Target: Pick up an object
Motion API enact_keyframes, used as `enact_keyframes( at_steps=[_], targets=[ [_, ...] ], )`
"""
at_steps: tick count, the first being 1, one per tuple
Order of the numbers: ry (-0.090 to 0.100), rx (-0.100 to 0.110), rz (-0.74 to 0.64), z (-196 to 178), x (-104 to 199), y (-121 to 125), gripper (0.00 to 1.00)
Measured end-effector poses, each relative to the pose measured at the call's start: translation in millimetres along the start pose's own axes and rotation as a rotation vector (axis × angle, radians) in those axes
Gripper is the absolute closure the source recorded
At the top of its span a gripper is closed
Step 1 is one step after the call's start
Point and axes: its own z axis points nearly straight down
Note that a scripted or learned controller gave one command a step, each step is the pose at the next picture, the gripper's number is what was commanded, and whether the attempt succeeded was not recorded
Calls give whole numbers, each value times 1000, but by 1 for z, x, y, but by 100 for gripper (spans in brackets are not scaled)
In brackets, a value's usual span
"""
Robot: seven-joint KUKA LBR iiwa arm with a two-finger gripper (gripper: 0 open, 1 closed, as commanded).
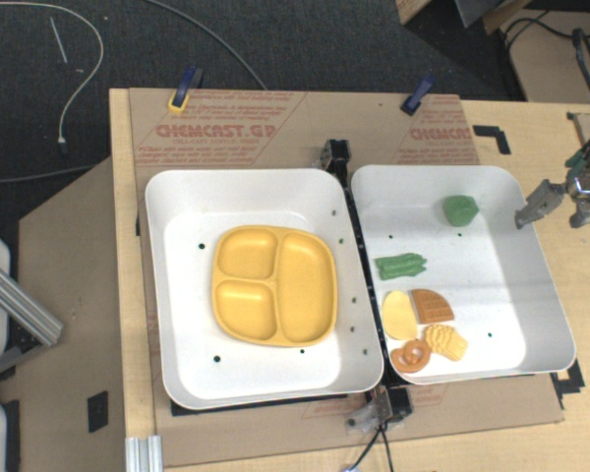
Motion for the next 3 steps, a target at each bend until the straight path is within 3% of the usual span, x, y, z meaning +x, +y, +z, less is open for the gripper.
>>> enact_keyframes(
  at_steps=[3],
  targets=[
    [3,6,0,149,0,9,0]
  ],
)
